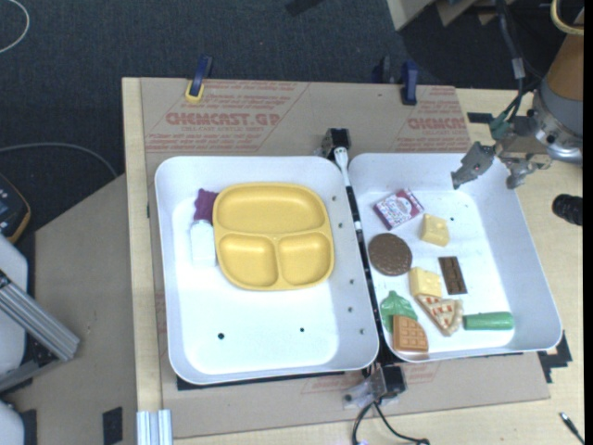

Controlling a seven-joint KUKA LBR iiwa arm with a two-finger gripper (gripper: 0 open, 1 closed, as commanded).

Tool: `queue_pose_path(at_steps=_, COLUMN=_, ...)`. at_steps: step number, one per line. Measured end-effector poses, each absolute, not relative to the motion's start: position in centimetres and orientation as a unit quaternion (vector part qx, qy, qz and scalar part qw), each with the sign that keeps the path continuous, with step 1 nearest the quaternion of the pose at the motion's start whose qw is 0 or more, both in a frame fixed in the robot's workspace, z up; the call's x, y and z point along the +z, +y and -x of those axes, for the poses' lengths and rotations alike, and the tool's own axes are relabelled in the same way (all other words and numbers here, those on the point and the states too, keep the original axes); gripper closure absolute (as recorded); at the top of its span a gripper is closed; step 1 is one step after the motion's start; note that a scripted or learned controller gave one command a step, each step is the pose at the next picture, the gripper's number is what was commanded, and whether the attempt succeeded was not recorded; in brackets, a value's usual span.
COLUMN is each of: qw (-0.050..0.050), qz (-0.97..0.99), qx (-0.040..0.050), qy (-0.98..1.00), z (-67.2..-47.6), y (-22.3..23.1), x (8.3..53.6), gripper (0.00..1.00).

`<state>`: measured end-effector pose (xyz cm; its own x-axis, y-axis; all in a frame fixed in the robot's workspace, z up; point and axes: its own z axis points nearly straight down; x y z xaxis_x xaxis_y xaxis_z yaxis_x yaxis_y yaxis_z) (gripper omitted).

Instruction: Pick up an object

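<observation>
My gripper [491, 168] hangs over the far right corner of the right bin [528, 248], its two fingers spread open with nothing between them. Below it lie several toy foods: a pink-and-white packet [398, 209], a yellow cheese wedge [435, 230], a round brown cookie [390, 254], a chocolate bar [452, 274], a yellow block [425, 282], a pizza slice [442, 313], a green cylinder [487, 321] and a waffle ice pop [408, 332] with a green piece [396, 303] beside it.
The left bin [185, 323] holds a yellow divided plate [273, 235], with a purple item [205, 204] and a white bottle [201, 244] at its left side. Clamps [195, 80] sit at the board's far edge.
</observation>
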<state>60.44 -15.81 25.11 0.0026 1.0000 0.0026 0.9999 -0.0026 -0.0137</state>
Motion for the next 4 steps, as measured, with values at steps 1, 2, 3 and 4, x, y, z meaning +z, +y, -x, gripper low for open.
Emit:
queue_pose_path(at_steps=1, qw=0.000, qz=0.707, qx=0.0002, qy=-0.707, z=-60.7, y=-15.8, x=25.9, gripper=0.00)
queue_pose_path(at_steps=2, qw=0.003, qz=0.707, qx=0.0018, qy=-0.707, z=-59.7, y=-15.5, x=20.9, gripper=0.00)
queue_pose_path(at_steps=3, qw=0.003, qz=0.707, qx=0.0017, qy=-0.707, z=-60.5, y=-15.4, x=15.0, gripper=0.00)
queue_pose_path(at_steps=4, qw=0.003, qz=0.707, qx=0.0013, qy=-0.707, z=-60.1, y=-15.3, x=10.7, gripper=0.00)
